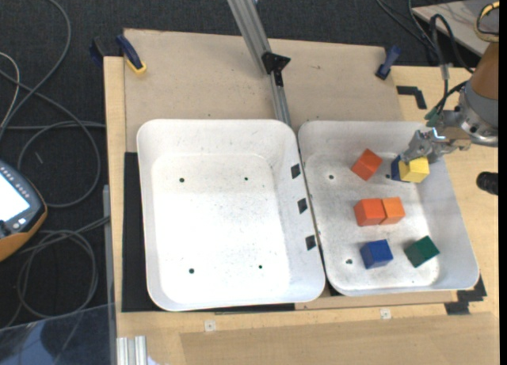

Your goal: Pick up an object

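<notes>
My gripper [419, 152] hangs over the back right part of the right bin [451, 221], reaching in from the right. Directly under its tip sits a yellow cube [415, 170], with a small dark blue block [395, 169] touching its left side. Whether the yellow cube is gripped or only lies beneath the gripper cannot be made out. To the left lies a tilted orange cube [366, 164]. Two orange blocks [379, 211] sit side by side mid-bin. A blue cube [376, 253] and a green cube [421, 251] lie near the front.
The left bin [158, 150] stands beside the right one, with black clips [302, 205] along the shared rim. A slanted metal pole [253, 31] rises behind the bins. Blue clamps [387, 62] hold the board's back edge. Cables lie on the floor at left.
</notes>
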Robot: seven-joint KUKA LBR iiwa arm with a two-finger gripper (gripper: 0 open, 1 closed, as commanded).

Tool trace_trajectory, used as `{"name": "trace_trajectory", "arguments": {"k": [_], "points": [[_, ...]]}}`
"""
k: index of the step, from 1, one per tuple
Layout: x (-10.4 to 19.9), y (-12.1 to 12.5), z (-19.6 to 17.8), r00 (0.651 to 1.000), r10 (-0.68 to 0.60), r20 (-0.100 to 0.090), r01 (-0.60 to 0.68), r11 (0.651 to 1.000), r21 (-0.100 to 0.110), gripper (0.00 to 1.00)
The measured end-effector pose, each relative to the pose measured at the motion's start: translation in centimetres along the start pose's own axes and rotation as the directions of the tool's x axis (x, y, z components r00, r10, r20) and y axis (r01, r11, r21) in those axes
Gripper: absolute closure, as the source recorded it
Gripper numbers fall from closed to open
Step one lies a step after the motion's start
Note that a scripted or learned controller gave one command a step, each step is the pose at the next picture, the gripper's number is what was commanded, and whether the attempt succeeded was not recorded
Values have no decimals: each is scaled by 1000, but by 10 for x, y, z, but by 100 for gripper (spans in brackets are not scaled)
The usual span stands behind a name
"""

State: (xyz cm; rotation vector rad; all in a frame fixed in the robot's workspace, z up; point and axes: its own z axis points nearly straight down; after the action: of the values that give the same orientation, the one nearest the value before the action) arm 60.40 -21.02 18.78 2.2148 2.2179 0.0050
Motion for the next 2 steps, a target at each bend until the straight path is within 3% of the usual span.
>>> {"name": "trace_trajectory", "arguments": {"k": [1,2], "points": [[0,2,-53,1000,0,0,0,1000,0,100],[55,-9,-64,1000,-5,-6,5,1000,8,100]]}}
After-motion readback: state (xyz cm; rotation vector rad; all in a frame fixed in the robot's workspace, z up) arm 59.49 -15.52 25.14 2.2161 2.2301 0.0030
